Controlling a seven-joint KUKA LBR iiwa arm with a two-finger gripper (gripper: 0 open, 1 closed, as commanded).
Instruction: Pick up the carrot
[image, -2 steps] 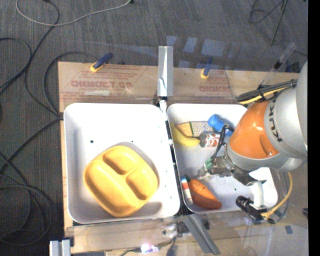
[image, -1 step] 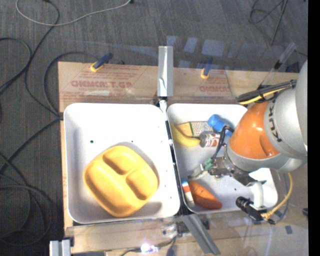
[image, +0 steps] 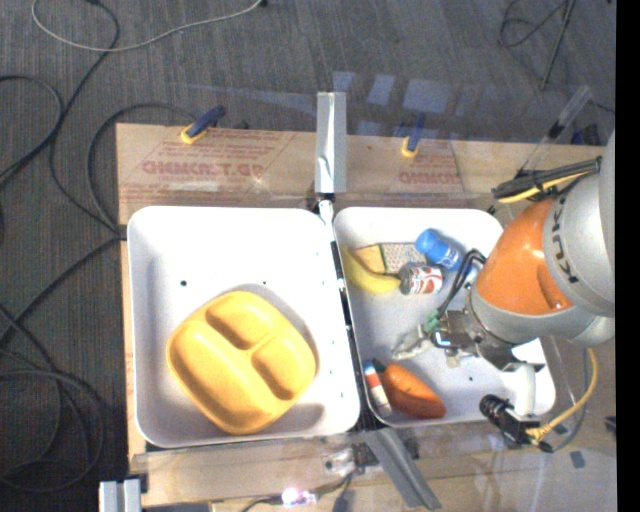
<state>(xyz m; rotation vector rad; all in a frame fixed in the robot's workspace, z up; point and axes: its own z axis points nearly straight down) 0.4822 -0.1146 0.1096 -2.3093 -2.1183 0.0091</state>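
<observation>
The carrot (image: 411, 391) is a thick orange piece lying at the front of the right bin (image: 490, 222), close to its front wall. My gripper (image: 424, 341) hangs over the middle of the right bin, just behind and slightly right of the carrot, apart from it. Nothing shows as held. The grey arm with its orange band (image: 520, 272) covers the right side of that bin.
A banana (image: 368, 270), a small can (image: 422, 280) and a blue bottle (image: 440, 247) lie at the back of the right bin. A small white tube (image: 374, 384) rests against the carrot's left end. A yellow divided plate (image: 243, 360) sits in the left bin (image: 150, 300).
</observation>
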